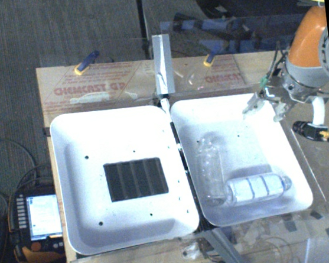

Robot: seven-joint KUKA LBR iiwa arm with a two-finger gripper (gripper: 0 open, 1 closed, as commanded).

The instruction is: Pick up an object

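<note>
A black ribbed rectangular pad (136,178) lies flat in the middle of the left bin (70,139). In the right bin (234,113) a clear plastic bottle (209,165) lies lengthwise near the left wall. A second clear bottle with a white label (257,187) lies across the front, touching the first at its lower end. My gripper (263,111) hangs over the back right corner of the right bin, open, with nothing between its fingers. It is well apart from both bottles.
A metal post (163,68) stands behind the joint of the two bins. Yellow and blue clamps (86,62) sit on the board at the back. A handheld pendant (37,218) lies left of the bench.
</note>
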